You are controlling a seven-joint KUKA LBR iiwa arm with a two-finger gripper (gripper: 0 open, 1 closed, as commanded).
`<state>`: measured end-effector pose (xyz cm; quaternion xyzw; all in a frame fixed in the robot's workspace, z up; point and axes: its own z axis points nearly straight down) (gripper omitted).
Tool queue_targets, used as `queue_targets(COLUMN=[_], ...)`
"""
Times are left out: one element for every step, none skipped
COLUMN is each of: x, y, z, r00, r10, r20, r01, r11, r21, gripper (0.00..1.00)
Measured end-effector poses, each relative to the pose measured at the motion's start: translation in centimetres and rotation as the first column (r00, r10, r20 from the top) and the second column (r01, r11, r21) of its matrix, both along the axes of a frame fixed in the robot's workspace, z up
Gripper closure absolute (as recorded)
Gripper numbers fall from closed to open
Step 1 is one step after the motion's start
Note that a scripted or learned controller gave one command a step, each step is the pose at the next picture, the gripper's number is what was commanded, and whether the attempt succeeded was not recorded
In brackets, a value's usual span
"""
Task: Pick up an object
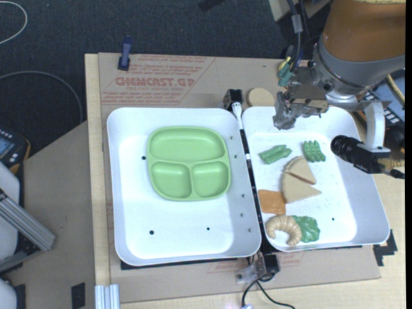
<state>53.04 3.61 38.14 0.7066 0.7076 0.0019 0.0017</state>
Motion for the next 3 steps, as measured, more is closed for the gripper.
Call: queue_targets(x=[-1.5, -5.2, -5.2], y=[3.2, 4.9, 6.7], z=[-7.0, -1.7, -5.3], r00=[1.0, 1.0, 1.0], r10=[0.002, 0.002, 0.001], r20=[-0.015, 0.0, -0.012], r01=[-0.002, -0.002, -0.001], r11=[1.0, 1.0, 1.0], r21=[0.0, 0.002, -0.001], gripper=[1.0, 1.0, 1.0])
